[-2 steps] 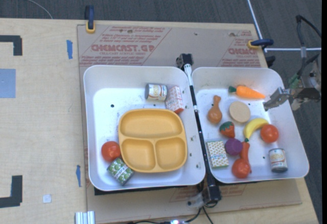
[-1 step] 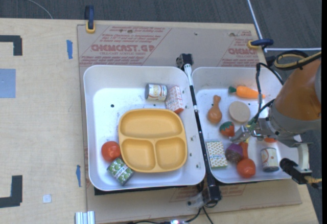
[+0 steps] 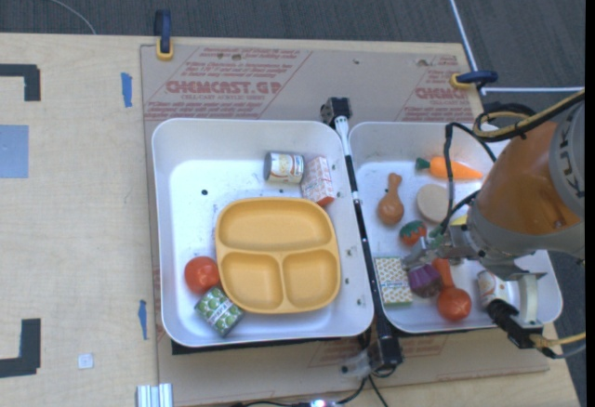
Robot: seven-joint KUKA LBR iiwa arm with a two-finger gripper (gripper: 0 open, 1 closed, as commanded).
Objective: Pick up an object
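My gripper (image 3: 429, 258) is low in the right bin (image 3: 521, 147), just above a purple toy (image 3: 424, 281) and close to a small red-and-green fruit (image 3: 412, 230). A red tomato (image 3: 454, 305) lies just below-right of the purple toy. A patterned box (image 3: 393, 282) sits to the left of it. Further back lie a brown drumstick (image 3: 390, 202), a beige disc (image 3: 432, 202) and an orange carrot (image 3: 448, 169). The arm's orange band (image 3: 525, 191) covers the right side of this bin.
The left bin (image 3: 177, 201) holds a yellow divided plate (image 3: 277, 255), a can (image 3: 284, 167), a small carton (image 3: 319, 180), a red tomato (image 3: 200, 274) and a green box (image 3: 218, 311). A white item (image 3: 486, 285) lies under the arm.
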